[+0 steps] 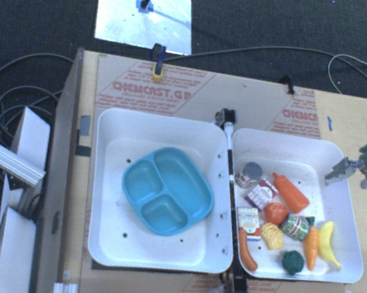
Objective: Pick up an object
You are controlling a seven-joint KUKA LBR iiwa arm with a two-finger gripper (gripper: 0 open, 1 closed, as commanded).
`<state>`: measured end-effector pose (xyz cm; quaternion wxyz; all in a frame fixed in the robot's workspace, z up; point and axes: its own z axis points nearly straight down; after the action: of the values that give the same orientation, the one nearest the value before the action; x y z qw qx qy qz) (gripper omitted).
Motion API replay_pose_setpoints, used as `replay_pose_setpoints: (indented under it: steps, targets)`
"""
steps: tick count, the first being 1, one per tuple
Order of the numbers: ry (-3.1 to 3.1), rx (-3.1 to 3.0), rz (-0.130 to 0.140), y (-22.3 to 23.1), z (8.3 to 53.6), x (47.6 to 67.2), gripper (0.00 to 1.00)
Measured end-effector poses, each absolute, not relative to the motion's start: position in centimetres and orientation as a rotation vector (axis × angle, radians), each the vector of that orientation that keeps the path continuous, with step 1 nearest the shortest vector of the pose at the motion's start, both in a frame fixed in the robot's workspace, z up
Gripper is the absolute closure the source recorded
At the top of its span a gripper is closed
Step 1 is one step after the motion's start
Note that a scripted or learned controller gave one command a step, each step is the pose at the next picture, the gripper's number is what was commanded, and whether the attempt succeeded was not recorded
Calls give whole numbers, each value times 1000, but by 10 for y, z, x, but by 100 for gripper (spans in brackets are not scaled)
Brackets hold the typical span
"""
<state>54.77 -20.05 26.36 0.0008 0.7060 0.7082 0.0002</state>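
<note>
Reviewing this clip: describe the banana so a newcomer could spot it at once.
Look in the right-hand white bin, the one crowded with toy food. Along its right wall, toward the near corner, lies the banana, beside a small orange carrot. It is the only long, curved, plain yellow piece there.

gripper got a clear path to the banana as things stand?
Probably yes. The gripper sits at the right bin's far right rim, and the banana lies along that bin's right side, uncovered, with only the small carrot beside it.
</note>
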Motion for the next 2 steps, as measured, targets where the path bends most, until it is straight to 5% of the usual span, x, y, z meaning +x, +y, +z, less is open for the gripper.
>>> replay_pose_setpoints:
  steps: [1,2]
  targets:
    - [2226,2217,0,-149,169,555,0]
    - [2222,2218,3,-140,106,540,0]
